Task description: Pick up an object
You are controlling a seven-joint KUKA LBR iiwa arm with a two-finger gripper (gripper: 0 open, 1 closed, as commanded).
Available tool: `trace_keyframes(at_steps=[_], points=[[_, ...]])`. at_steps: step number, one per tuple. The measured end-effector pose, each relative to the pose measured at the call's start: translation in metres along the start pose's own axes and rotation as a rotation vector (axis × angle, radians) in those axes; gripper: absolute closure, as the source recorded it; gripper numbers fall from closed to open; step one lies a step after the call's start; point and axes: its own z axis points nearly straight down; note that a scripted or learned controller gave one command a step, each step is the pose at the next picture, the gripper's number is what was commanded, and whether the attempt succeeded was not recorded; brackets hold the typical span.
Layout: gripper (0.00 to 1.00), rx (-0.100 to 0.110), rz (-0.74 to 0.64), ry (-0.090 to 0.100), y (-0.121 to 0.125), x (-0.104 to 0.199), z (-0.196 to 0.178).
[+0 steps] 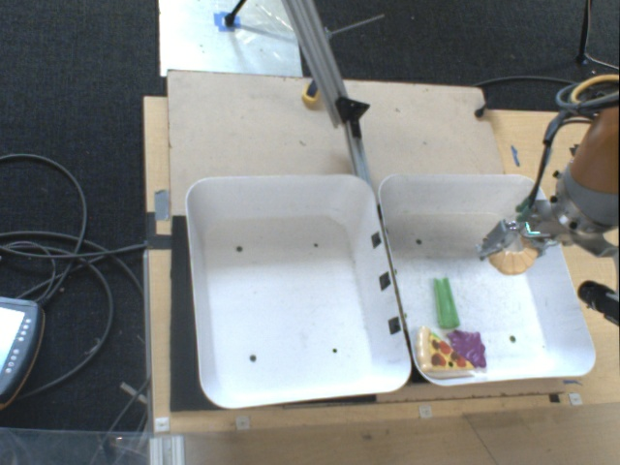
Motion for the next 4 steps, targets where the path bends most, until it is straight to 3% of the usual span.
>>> trace_keyframes(at_steps=[1, 3, 4], points=[[0.0, -0.004, 0.001, -0.001, 0.001, 0.0, -0.002], [0.0, 0.001, 0.004, 0.0, 0.005, 0.0, 0.093], [1.0, -0.005, 0.003, -0.002, 0.006, -0.001, 0.079]])
